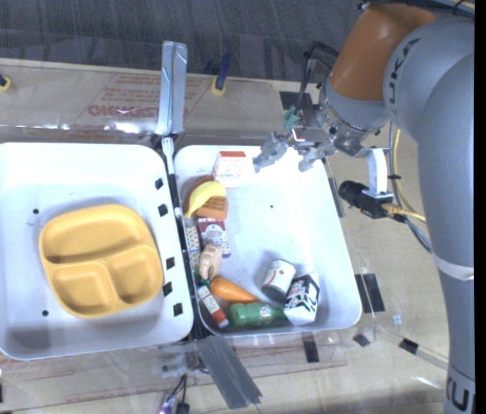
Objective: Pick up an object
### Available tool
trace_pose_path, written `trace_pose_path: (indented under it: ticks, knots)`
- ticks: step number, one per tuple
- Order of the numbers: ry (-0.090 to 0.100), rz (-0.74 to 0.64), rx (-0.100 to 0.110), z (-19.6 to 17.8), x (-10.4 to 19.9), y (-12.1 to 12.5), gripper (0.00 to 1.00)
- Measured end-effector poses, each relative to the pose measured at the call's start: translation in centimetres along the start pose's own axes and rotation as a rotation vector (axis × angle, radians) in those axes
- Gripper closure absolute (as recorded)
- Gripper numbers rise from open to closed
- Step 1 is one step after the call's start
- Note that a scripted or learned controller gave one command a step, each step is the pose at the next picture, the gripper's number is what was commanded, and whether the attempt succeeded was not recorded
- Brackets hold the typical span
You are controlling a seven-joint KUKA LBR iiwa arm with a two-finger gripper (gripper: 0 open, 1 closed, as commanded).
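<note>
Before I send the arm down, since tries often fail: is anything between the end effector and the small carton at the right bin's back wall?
Nothing visible: the end effector is just right of the carton, with bare bin floor between.

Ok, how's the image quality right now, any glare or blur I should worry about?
Camera view: lighting is even, the white right bin is bright but not washed out; the yellow tray throws a soft shadow in the left bin; the end effector looks slightly soft; small items like the carrot are low-detail.

toys [243, 266] heaped in right bin [333, 231]
</note>
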State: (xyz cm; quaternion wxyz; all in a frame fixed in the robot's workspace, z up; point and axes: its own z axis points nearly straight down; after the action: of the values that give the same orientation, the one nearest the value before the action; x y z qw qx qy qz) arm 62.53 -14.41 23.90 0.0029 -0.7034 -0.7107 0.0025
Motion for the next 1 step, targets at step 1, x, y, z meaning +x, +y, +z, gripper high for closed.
trace_pose_path:
  ticks: [1]
  knots:
    - [0.002,0.134,0.000,14.68,-2.93,-9.12,0.00]
